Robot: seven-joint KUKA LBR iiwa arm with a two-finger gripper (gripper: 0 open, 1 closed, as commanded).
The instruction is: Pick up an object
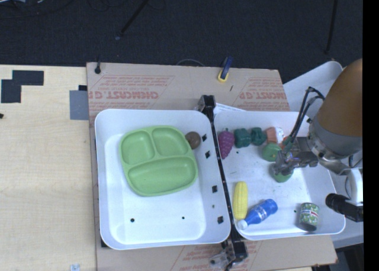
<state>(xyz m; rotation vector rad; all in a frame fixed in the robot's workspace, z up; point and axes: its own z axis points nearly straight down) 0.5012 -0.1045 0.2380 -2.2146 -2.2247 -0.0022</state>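
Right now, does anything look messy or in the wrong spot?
Mostly fine. One small brown ball sits in the left bin beside the green divided plate, not in any of its compartments, while the other toys are in the right bin. Nothing looks spilled or broken.

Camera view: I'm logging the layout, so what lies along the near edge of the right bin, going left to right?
Corn → blue bottle → green can.
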